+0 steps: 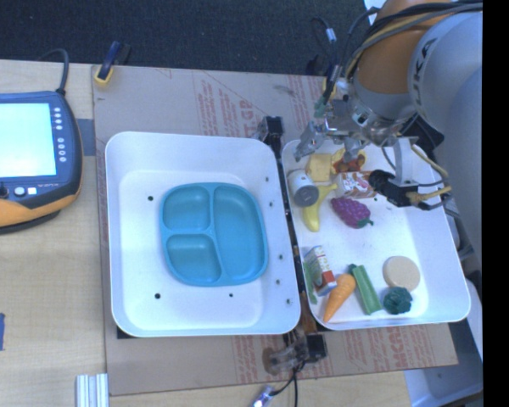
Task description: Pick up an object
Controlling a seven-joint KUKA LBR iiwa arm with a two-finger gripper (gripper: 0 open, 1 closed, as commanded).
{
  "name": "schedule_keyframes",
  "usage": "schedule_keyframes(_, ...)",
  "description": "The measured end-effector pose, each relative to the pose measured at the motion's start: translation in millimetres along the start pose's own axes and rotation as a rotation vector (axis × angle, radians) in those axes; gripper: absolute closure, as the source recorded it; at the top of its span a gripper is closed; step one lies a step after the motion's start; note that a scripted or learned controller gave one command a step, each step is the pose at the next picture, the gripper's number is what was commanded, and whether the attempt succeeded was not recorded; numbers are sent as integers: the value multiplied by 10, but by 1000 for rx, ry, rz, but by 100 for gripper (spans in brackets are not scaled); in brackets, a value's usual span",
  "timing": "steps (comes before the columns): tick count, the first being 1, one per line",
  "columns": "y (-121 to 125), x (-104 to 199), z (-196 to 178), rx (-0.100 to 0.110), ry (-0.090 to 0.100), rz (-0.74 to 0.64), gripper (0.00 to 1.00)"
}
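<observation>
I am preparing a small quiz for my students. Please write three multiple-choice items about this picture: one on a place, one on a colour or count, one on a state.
1. Where does the carrot lie?
A. right bin, near front edge
B. on the blue plate
C. on the bare bench

2. How many compartments has the blue plate?
A. two
B. three
C. five

3. How does the plate sit in the left bin?
A. upside down
B. leaning on the wall
C. flat, open side up

Answers:
1 A, it lies in the right bin beside the green stick.
2 B, two on top, one below.
3 C, its compartments face the camera.
</observation>
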State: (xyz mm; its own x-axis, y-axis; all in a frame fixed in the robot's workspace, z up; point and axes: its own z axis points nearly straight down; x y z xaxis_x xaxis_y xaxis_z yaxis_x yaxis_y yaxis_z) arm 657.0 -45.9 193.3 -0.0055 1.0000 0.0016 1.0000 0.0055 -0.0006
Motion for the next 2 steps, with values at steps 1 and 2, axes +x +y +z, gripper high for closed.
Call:
schedule_keyframes(1,-10,-540,-151,1,-2,4,0)
schedule_keyframes(2,-531,-624,805,2,-4,2,0)
